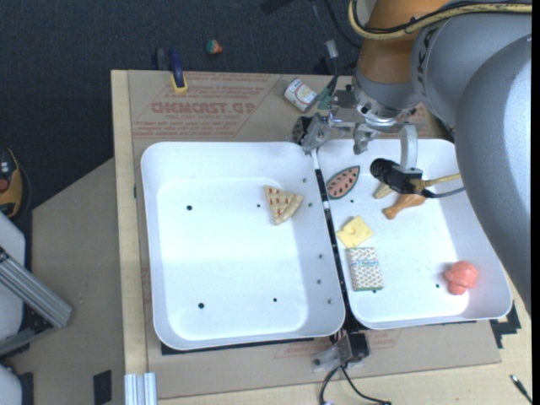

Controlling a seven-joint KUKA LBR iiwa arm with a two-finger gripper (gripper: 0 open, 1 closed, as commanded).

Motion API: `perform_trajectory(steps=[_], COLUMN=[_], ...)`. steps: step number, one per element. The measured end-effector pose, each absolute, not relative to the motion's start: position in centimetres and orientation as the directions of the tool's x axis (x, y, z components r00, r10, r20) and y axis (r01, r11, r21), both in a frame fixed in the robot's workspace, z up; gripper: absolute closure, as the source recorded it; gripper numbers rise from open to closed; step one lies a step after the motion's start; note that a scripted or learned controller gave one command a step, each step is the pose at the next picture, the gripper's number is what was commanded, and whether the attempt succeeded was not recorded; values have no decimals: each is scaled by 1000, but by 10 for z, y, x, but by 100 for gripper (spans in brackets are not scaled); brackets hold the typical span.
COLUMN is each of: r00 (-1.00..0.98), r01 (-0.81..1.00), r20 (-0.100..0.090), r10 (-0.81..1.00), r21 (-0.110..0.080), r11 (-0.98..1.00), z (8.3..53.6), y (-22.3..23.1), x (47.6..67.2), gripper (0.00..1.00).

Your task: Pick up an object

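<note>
Brown and flat, the oval toy [342, 181] lying near ten o'clock in the right bin [422, 251], at six o'clock from the gripper [336, 137] whose fingers stand spread with nothing between them, looks light, stiff and thin, best pinched across its narrow middle.

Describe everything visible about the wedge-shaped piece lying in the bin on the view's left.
The wedge is a small triangular piece, tan along its edges with a reddish criss-cross face, like a toy slice of pie or waffle. Its material is hard to judge. It looks whole and lies flat on the floor of the left bin, in the upper right part, close to the wall shared with the right bin. It touches only the bin floor.
</note>
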State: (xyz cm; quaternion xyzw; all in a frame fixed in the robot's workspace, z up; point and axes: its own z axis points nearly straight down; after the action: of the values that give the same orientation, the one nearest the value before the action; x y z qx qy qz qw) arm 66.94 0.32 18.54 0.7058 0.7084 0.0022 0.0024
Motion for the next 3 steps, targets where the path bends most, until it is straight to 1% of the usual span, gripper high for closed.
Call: perform_trajectory(steps=[1, 2, 3], r00=[-2, -1, -3], r01=[1000, 1000, 1000], r20=[0, -1, 0], r10=[1000, 1000, 1000], r21=[1, 1, 8], r11=[2, 1, 3], z=[185, 185, 240], y=[16, 22, 41], x=[667, 667, 668], gripper=[0, 0, 0])
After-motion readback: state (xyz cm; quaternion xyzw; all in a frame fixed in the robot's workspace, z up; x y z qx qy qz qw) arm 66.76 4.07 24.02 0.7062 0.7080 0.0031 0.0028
